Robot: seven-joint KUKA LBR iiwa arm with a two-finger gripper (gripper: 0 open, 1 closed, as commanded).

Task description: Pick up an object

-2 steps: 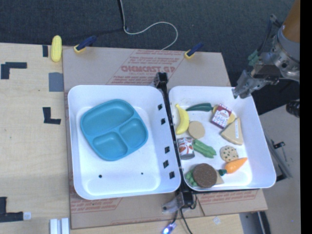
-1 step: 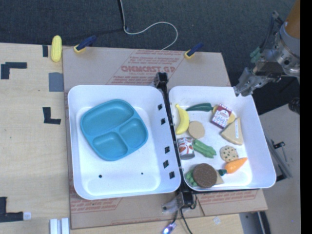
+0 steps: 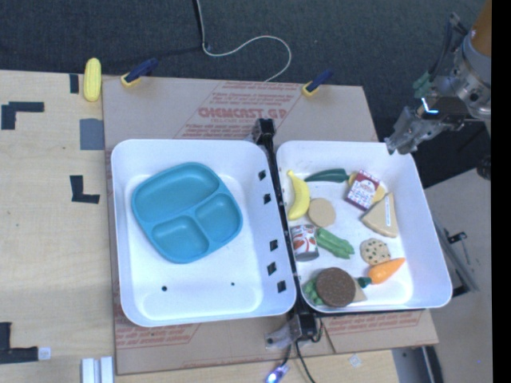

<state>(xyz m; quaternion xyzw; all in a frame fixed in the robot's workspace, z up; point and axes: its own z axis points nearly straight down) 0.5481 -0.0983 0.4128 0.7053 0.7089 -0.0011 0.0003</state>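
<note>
Two-finger gripper (image 3: 402, 140): at the right white bin's (image 3: 423, 214) far right corner, above the rim; holds nothing visible, finger state cannot be told. Nearest item: red-and-white carton (image 3: 362, 190), below-left in that bin; long axis toward the gripper, roughly

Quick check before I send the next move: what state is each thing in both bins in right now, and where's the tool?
Tool: over the right bin's far right corner, holding nothing.
Blue tray: flat in left bin, compartments bare.
Banana: lying in right bin, by the divider.
Can: on its side.
Carrot: lying near right rim.
Cookie: flat.
Red carton: lying flat.
</note>
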